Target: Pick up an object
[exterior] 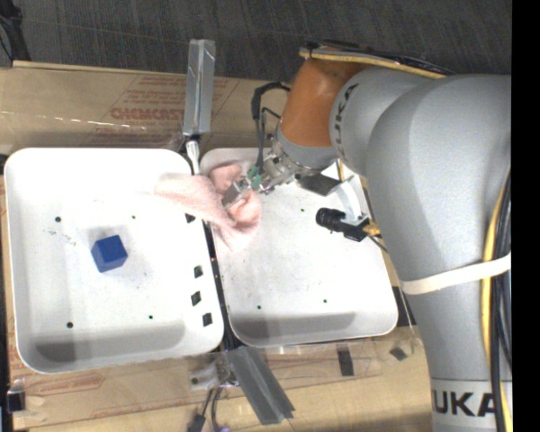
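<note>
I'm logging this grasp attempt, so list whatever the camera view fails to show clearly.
1. Camera view: the pink cloth is blurred, so it is unclear whether the pincer grips it.
2. Camera view: the far right corner of the right bin is hidden under the arm.
3. Camera view: the small dark marks in the left bin are too small to identify.

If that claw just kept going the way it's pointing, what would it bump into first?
Most likely the pink cloth, which lies right at the tip of the gripper, draped over the left rim of the right bin. From this slanted view I can't tell whether they already touch.
</note>
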Tool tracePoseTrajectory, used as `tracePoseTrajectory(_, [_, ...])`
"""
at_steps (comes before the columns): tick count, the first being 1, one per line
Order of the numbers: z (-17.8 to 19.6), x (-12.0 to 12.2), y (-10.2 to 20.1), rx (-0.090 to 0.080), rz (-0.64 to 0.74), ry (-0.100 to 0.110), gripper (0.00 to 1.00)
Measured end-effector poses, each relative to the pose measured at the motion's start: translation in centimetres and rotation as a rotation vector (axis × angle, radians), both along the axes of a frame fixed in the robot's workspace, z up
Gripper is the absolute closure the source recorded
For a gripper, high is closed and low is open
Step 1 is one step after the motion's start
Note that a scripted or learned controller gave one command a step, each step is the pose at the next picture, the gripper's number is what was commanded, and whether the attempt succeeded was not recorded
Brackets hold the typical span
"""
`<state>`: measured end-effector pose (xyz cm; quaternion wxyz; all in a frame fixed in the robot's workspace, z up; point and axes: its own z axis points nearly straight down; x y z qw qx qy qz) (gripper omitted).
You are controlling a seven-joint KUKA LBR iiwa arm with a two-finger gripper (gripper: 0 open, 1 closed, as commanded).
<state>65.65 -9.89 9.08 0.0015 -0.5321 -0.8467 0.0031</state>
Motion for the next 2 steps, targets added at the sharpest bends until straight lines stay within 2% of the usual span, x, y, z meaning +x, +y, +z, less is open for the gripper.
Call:
tracePoseTrajectory(1, [0.6, 0.0, 0.2, 0.003, 0.002, 0.007, 1.0])
tracePoseTrajectory(2, [14.0, 0.1, 5.6, 0.004, 0.171, -0.001, 1.0])
